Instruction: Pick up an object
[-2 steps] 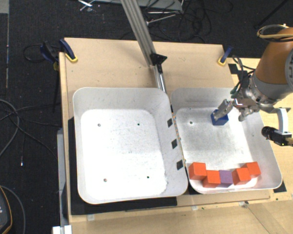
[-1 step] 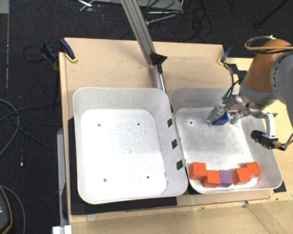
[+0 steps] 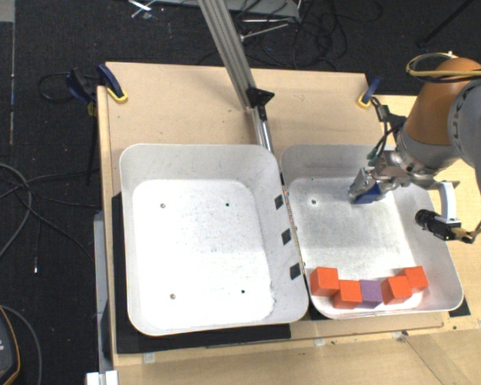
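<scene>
Gripper (image 3: 367, 189) hangs over the right bin's (image 3: 349, 231) far end, grip state impossible to tell, while the blocks (image 3: 369, 287) sit lined along the near edge, well apart from it.

Tan wooden bench top (image 3: 192, 111) on dark speckled carpet (image 3: 40, 46). Black cables (image 3: 32, 207) trail over the floor at left. Slanted aluminium strut (image 3: 224, 38) crosses from the top to the bench. Blue-and-yellow clamps (image 3: 108, 83) grip the far corners. Even, flat lighting.
</scene>
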